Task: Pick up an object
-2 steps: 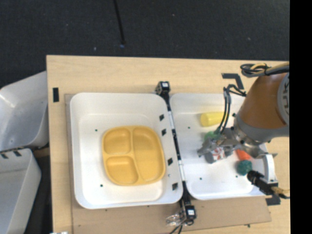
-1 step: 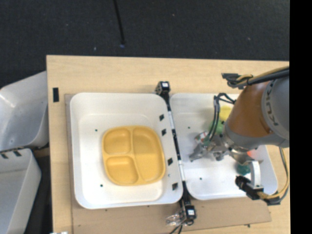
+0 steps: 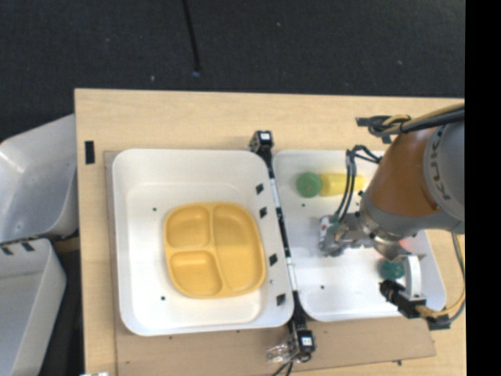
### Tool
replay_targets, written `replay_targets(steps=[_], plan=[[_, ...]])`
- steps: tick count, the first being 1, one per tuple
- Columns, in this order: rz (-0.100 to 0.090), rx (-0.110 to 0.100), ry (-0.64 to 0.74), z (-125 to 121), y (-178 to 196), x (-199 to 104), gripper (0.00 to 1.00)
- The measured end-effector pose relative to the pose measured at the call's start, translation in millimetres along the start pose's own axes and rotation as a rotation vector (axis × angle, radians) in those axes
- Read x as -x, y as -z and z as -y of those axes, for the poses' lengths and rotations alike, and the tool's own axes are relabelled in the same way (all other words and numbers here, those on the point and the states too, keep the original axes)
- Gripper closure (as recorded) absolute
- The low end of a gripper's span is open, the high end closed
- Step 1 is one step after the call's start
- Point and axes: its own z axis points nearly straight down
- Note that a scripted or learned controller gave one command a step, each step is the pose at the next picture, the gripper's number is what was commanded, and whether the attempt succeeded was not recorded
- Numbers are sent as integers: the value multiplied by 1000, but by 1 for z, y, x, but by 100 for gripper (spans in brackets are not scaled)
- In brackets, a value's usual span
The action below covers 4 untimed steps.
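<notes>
Left of the right bin (image 3: pixel 313 300) sits the other bin (image 3: pixel 141 304) with a yellow divided tray (image 3: pixel 213 251). Inside that right bin hangs the arm (image 3: pixel 403 182) over the gripper (image 3: pixel 335 237), opening impossible to tell. Beyond the gripper lie a green ball (image 3: pixel 308 183) and yellow object (image 3: pixel 335 182); probably the approach step, needing alignment over one.

- Dark carpeted floor (image 3: pixel 235 30), crossed by a thin black cable (image 3: pixel 189 22).
- Light wooden bench top (image 3: pixel 180 120), with even overhead lighting.
- Pale grey plastic furniture (image 3: pixel 35 186) at left, glossy, partly cropped.
</notes>
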Motion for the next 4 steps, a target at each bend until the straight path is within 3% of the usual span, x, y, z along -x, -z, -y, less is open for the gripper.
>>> replay_targets(steps=[2, 3, 4], plan=[[1, 3, 13, -14, 89, 1, 100], [1, 3, 14, -15, 151, 5, 100], [1, 0, 15, -41, 137, -47, 100]])
